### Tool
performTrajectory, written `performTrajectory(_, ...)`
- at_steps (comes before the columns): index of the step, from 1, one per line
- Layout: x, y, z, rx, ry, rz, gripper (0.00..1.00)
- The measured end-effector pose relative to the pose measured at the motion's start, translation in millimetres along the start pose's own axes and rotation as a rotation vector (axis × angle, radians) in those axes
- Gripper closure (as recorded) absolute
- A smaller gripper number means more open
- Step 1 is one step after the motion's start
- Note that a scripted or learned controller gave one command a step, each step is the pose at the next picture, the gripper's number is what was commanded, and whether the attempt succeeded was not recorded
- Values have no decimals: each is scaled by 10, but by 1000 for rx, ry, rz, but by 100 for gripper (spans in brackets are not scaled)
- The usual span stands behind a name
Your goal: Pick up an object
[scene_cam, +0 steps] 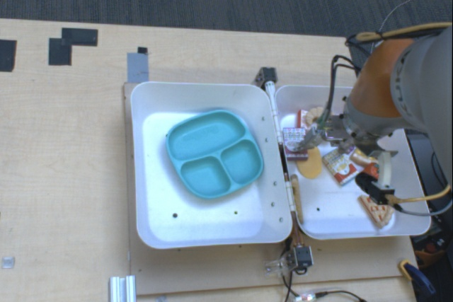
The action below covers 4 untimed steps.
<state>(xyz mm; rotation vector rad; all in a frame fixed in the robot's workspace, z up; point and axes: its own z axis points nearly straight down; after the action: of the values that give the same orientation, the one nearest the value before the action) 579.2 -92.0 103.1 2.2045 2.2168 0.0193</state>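
Gripper (311,143) low in the right bin (354,231), over the left part of the bin near the divider between the two bins; open or closed state cannot be told from this angle, and nothing is visibly held. Candidate objects, all in the right bin: toy pizza slice (377,211) at the near right corner, flat on the bin floor, well apart from the gripper. Yellow disc (309,166) just on the near side of the gripper, with a red-and-white packet (338,165) just beside it on the right. Small labelled carton (292,136) at the gripper's left, against the bin wall. Red-and-white wrapper (308,117) on the far side. Left bin (205,237) holds a teal divided plate (212,152), three compartments, lying flat. Arm (417,81) enters from the right, orange band (375,85) above the wrist. Far part of the surface (64,173) carries black tape patches (71,44).
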Motion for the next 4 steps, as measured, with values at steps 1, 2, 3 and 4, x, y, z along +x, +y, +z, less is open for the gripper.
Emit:
performTrajectory(1, 10, 23, -120, -6, 0, -7, 100)
performTrajectory(2, 10, 21, -119, -5, 0, -6, 0)
performTrajectory(3, 38, -414, 81, -14, -5, 4, 0)
performTrajectory(4, 34, -393, -38, -18, -6, 3, 100)
